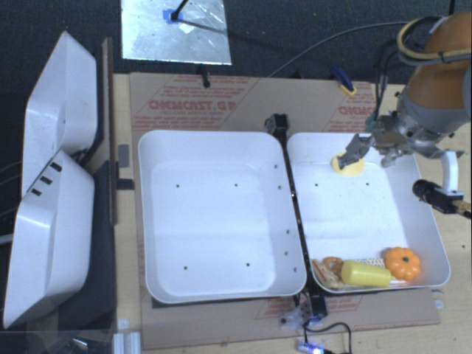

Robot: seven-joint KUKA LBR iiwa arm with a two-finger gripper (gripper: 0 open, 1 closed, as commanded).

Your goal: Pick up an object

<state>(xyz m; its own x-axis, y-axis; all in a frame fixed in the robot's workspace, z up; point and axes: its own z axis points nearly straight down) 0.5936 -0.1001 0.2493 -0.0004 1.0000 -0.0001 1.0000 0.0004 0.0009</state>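
Note:
A small flat pale-yellow object lies at the back of the right bin. My gripper hangs just above that spot with its fingers spread open. The left finger slants down onto the top edge of the yellow object, and the right finger stands well to the object's right. Nothing sits between the fingers. In the right bin's front corner lie an orange pumpkin-shaped object, a yellow block and a brown pretzel-like piece.
The left bin sits beside the right one, a dark divider strip between them. A metal sheet lies behind the bench. White housings stand at the far left. Cables run along the back.

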